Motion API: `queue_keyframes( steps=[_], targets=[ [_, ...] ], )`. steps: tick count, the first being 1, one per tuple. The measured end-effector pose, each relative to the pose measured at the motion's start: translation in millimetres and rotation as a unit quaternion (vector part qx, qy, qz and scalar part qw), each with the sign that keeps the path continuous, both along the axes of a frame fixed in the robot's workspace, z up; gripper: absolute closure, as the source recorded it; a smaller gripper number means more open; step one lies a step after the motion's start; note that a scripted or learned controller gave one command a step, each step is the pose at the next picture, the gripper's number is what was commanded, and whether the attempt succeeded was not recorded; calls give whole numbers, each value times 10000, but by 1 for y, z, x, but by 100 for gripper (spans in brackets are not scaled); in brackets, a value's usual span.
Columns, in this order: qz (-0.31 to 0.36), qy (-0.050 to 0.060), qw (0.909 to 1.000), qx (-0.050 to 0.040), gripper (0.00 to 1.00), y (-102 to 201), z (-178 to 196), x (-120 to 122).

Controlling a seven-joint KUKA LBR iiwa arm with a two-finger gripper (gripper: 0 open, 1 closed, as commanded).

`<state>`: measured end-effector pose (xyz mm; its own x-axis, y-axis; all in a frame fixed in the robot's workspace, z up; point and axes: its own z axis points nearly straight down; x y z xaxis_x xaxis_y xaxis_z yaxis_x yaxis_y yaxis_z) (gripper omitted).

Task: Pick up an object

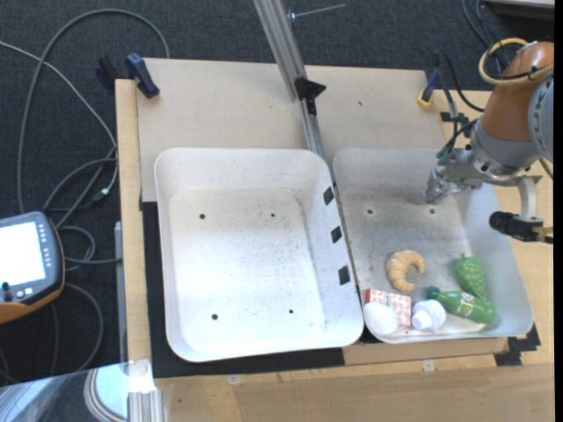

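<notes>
In the right bin (387, 183) several objects lie near the front edge: a tan croissant (405, 269), a green bumpy fruit-like piece (471, 275), a green bottle with a white cap (457, 305), a red-and-white packet (393, 303) and a white round piece (380, 319). My gripper (435, 189) hangs over the back right part of that bin, well behind the croissant. Nothing shows between its fingertips. The arm's grey body and orange band (519, 73) rise to the right.
The left bin (176, 174) sits beside the right one, with a slanted metal pole (281, 38) behind the gap between them. Blue clamps (141, 73) hold the board at the back. A handheld pendant (26, 262) lies off the bench at left.
</notes>
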<state>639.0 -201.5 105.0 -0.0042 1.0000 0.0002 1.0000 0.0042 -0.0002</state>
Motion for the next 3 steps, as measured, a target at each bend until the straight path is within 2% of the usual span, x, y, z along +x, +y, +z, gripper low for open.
queue_keyframes(
  steps=[1,2,3],
  targets=[
    [-8,-47,10000,-14,100,5,65,4],
    [-12,-49,10000,-17,100,3,130,3],
    [-13,-29,10000,-10,100,3,150,4]
  ],
)
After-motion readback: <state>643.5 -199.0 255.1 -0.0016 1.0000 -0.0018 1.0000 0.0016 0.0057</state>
